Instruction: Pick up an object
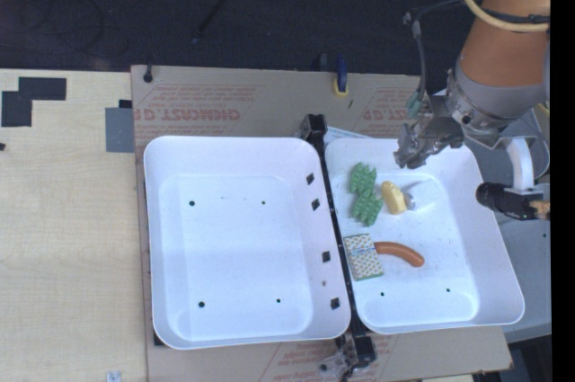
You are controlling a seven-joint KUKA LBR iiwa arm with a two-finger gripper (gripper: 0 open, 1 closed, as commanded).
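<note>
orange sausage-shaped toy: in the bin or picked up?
In the bin. The orange sausage-shaped toy lies flat on the right white bin's floor, apart from the end effector near the bin's far edge.

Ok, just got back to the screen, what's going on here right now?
The arm has its tool over the far part of the right bin, holding nothing that can be seen. Four items lie in that bin: a green piece, a yellow piece, a patterned block and an orange sausage. Nothing is picked yet.
</note>
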